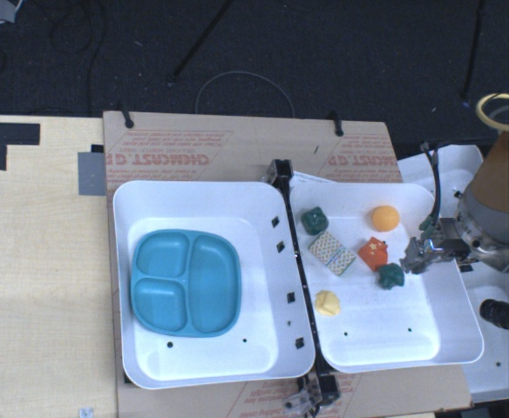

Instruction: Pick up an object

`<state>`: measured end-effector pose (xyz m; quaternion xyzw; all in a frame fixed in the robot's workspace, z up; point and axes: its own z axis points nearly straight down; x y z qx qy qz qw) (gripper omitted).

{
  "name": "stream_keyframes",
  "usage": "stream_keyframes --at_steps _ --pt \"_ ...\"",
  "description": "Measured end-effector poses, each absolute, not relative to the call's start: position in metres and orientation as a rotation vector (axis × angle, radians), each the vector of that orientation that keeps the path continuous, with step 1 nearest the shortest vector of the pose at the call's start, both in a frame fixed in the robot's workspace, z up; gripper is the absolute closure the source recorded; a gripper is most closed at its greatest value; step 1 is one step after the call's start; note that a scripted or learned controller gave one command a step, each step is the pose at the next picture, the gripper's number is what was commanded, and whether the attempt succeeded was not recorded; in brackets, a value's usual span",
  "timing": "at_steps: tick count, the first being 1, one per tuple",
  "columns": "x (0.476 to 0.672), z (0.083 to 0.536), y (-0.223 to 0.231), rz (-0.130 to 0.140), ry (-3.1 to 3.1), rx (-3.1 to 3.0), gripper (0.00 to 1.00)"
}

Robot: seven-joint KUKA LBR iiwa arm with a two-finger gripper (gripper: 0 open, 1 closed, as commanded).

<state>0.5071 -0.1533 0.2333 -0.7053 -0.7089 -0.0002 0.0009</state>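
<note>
The pincer (417,255) sits low over the right bin (385,342), close to that bin's three o'clock rim, the arm (490,207) reaching in from the right. Whether it is spread or pressed together I cannot tell; the metal there is too small and tangled to read, and nothing shows between its tips. Just off its seven o'clock side lies a dark green lump (390,276), the nearest object, very close to the pincer, though contact is not clear. At nine o'clock from the pincer rests a red block (373,252), just beside the green lump. Up at eleven o'clock is an orange ball (384,218), apart from the others and near the bin's far rim. Farther along at nine o'clock, a patterned checkered block (331,252) lies tilted, and above it a dark green cube (314,220) sits by the centre divider (294,268). A pale yellow piece (327,303) lies alone toward eight o'clock. The near half of the right bin, from five to seven o'clock, is open white floor. Across the divider, the left bin (150,207) holds a blue sectioned plate (186,282), with bare margin all round it.
</note>
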Motion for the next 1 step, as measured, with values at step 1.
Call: stream_keyframes --at_steps 1 --pt "0.5257 0.2215 -0.1005 0.002 -2.223 -2.213 1.00"
